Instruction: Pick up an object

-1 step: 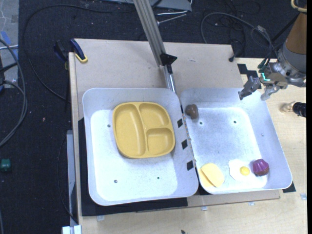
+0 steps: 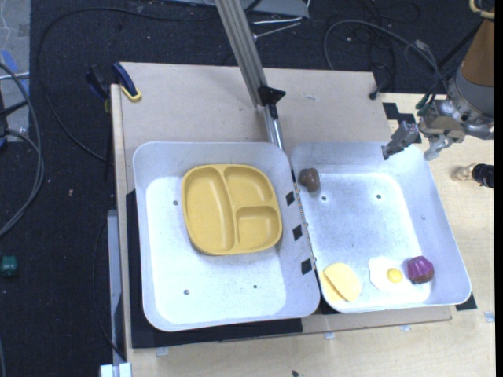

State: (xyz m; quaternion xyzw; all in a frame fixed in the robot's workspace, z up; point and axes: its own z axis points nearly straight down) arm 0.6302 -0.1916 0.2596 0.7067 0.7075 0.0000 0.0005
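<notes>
Gripper (image 2: 416, 141), fingers spread and holding nothing, hangs over the right bin's (image 2: 369, 210) far corner, with the brown ball (image 2: 309, 179) off to its left.

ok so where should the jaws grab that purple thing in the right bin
Grip the purple thing across its rounded middle, coming straight down from above. It looks small and lumpy, and it sits near the right bin's front right corner with the fried egg close on its left, so a sideways approach looks cramped.
</notes>
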